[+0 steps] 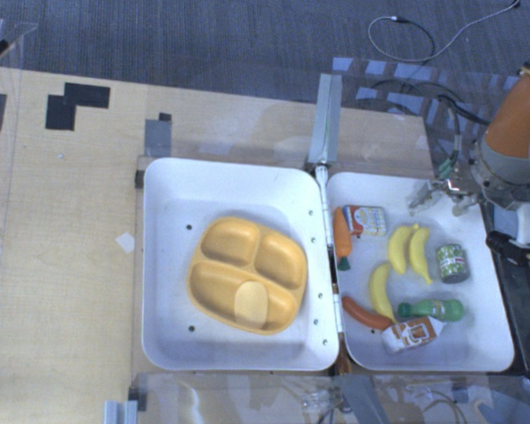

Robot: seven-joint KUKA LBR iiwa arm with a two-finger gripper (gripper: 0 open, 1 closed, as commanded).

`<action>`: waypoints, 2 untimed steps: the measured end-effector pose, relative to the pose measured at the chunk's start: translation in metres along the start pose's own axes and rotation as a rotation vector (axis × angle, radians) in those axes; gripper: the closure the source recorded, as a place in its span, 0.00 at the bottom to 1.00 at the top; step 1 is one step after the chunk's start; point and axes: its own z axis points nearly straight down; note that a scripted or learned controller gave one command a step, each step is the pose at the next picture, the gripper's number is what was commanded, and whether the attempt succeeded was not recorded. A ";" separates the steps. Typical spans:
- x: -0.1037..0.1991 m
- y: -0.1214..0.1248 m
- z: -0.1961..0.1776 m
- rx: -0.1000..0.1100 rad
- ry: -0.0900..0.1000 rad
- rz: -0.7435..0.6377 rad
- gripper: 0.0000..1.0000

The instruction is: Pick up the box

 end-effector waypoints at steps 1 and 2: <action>0.021 -0.039 0.036 -0.005 -0.001 -0.072 0.00; 0.087 0.005 0.036 -0.004 0.001 -0.003 0.00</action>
